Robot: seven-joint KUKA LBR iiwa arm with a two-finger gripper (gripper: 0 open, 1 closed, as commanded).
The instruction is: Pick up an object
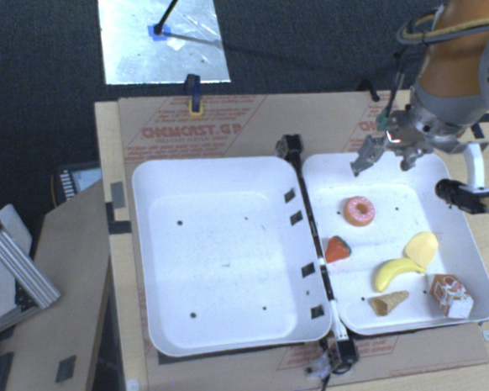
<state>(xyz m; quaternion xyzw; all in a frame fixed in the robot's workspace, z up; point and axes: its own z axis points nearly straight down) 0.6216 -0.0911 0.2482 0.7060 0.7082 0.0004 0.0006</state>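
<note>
Left bin (156, 197): floor bare, open to approach from above. Right bin (460, 241): far half open around pink doughnut (359, 211); near half crowded. Strawberry (338, 249) hard against centre divider (314, 240). Banana (396, 273) touching lemon (421, 248); cone (389, 303) just beside banana. Small carton (450, 295) tucked in near right corner, close to wall. Gripper (387, 157), fingers spread, over far edge of right bin.

arm (460, 47): cut off by the right edge at the upper right of the frame; its base is not seen.
aluminium rail (9, 251): cut off by the left edge at mid-left.
small box (450, 294): printing too small to be read, lower right.
right bin (479, 282): upper rim partly covered by the gripper (386, 156).
cardboard lettering (190, 130): partly blurred, upper centre.
</note>
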